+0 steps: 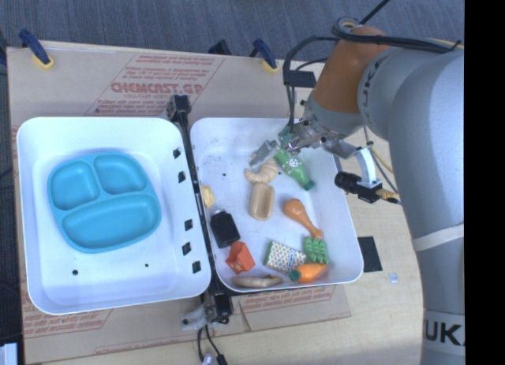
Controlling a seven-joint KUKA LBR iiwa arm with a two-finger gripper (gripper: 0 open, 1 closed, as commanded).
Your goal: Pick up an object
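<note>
Can't make out the hand (286,144) properly, the fingertips blur into a green bottle-ish thing (298,171). The arm (410,119) gets chopped off at the right and bottom edges.

Glossy blue plastic tray (104,202) in matt white bin (31,221).

One fixed camera — high above, slanting down on both bins (31,198).

A blue divided plate (104,201) lies in the left bin (31,143); blue clamps (36,48) grip the cardboard (158,83).
</note>
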